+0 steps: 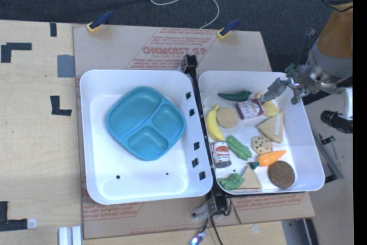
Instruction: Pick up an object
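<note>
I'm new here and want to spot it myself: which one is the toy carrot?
Look in the right white bin, the one crowded with toy food. Near its lower right lies the carrot, just above the round brown patty. It is the bin's one bright orange, tapered piece.

I see the divided plate (146, 122) in the left bin (94, 181) (toy food (252, 140) crowds the right bin (309, 146)).
</note>
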